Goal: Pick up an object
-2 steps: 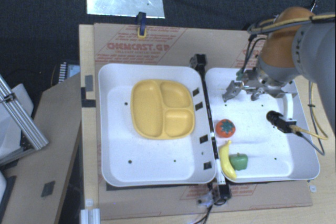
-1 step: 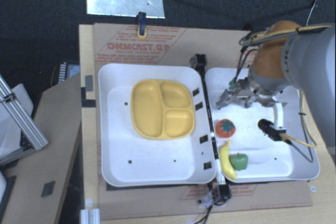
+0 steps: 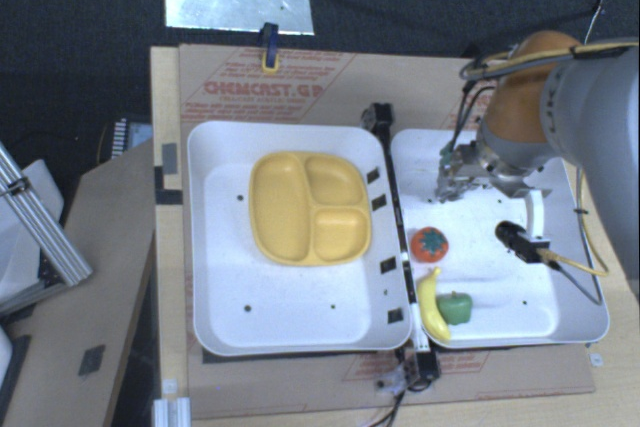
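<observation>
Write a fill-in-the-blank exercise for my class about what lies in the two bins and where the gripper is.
1. The yellow plate lies in the bin on the view's ____ side.
2. That plate is divided into ____ compartments.
3. The green toy lies right beside the yellow ____.
4. The gripper is over the other bin, on the view's ____ side.

Missing words: left; three; banana; right.

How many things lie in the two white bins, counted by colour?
Yellow: 2, the divided plate and the banana
Red: 1, the tomato
Green: 1, the green toy
Total: 4
</observation>
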